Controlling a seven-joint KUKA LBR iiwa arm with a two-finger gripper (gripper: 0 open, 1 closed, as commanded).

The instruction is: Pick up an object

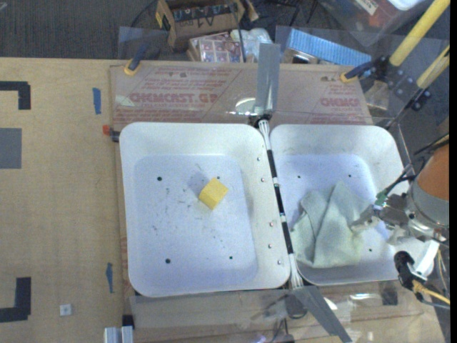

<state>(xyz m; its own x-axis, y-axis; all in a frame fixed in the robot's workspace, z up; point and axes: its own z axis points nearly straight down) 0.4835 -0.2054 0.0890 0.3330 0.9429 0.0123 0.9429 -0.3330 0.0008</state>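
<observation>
The hand (373, 216) is placed by the cloth's (330, 224) edge, likely to grab it. Whether it is open or closed cannot be told.

The robot arm (433, 191) reaches in low from the right side (its orange band shows just above the grey wrist), and its gripper (377, 211) points left, too blurry and small to see clearly.

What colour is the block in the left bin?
Yellow block, seen in the camera view.
</observation>
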